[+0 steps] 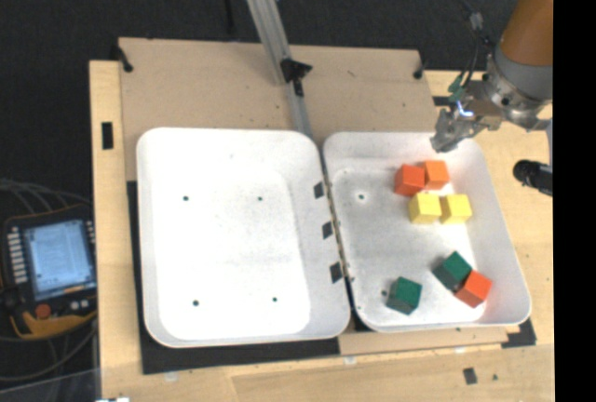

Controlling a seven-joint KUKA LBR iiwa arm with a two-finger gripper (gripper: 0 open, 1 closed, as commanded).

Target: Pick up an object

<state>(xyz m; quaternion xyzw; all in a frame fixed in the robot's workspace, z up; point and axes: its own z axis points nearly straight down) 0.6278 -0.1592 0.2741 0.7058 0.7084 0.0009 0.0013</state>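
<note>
The right bin (372,233) holds several small blocks. Two orange blocks (421,178) sit side by side near its far edge, with two yellow blocks (440,207) just in front of them. One green block (404,295) lies near the front, and another green block (453,269) touches an orange-red block (474,288) at the front right. My gripper (449,138) hangs above the bin's far right edge, just behind the orange blocks, with nothing visible between its fingers.
The left bin (233,233) lies beside the right one, joined by a hinged divider (331,228). A slanted metal pole (270,19) rises behind the bins. A handheld control pendant (51,265) rests off the bench's left side.
</note>
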